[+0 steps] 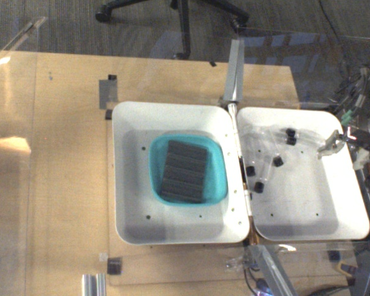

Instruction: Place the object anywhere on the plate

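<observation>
So the dark grey ribbed rectangular block (185, 170) is lying flat on the square teal plate (219, 177) in the left white bin (129, 165). Over at the right bin's (308, 214) far edge sits the claw (334, 142), well apart from it, and honestly can't tell how far open it is.

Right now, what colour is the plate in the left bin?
Teal plate, clearest in the camera view.

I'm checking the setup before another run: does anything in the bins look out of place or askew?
Nothing stands out. The dark ridged block lies flat on the teal plate in the left bin, slightly turned against the plate's edges.
</observation>
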